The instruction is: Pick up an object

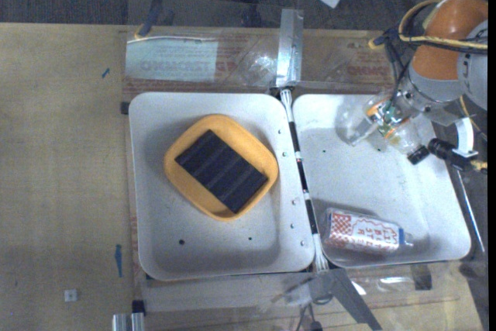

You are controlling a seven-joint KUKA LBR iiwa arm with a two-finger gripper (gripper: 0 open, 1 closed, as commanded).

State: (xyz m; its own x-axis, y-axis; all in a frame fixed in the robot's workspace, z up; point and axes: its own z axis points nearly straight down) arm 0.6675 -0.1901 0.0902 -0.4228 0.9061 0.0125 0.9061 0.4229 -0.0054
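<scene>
Gripper [370, 122]: over right bin's [434, 244] upper part; fingers' opening cannot be told, blurred.
Packet [364, 230]: red-patterned, flat at right bin's lower edge, well apart from gripper.
Yellow tray [220, 166]: left bin [155, 229], dark insert.

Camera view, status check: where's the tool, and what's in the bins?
Tool over right bin, upper part, nothing seen held. Red-patterned packet at that bin's near edge, apart from tool. Yellow tray in left bin. Nothing between tool and packet.
</scene>
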